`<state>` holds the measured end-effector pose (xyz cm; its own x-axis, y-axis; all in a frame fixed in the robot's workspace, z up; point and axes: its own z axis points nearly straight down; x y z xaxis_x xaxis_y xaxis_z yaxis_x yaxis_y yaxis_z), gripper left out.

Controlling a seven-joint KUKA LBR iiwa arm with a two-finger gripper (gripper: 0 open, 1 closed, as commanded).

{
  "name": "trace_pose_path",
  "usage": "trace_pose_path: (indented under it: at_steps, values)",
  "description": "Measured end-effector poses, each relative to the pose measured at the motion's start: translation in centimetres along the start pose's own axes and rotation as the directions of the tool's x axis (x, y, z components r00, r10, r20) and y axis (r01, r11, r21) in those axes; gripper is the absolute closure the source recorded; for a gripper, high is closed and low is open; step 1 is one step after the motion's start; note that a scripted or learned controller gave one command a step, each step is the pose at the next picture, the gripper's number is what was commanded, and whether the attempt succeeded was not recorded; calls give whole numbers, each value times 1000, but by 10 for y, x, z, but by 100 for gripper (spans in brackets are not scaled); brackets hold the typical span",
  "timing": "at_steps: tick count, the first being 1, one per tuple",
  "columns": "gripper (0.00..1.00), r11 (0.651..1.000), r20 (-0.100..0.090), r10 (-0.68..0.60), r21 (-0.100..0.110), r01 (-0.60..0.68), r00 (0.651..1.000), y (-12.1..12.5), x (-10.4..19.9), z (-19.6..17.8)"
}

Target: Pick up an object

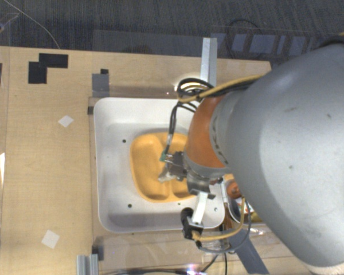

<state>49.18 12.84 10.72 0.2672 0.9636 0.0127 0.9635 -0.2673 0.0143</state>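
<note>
A yellow, rounded bowl-like object (149, 165) lies in the middle of the left white bin (112, 153). The arm reaches in from the right and hangs low over the bin, its orange band (199, 136) and grey wrist covering the object's right side. My gripper (171, 166) sits at the yellow object's right part, close above or on it. A small green-tinted piece shows at the gripper's tip. The arm's body hides most of the right bin.
The bin's white rim and walls surround the yellow object on the left, front and back. Cables loop (192, 87) above the wrist. A metal post (208, 59) stands behind the bin. Something orange (234, 189) peeks out under the arm on the right.
</note>
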Motion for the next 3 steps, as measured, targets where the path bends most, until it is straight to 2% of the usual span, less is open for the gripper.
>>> trace_pose_path:
  at_steps: [1,2,3]
  values:
    - [0,996,13,85,13,-85,996,-34,102,8]
    - [0,985,-12,174,-4,-174,985,-6,33,11]
    - [0,929,2,371,5,-371,929,5,-21,-26]
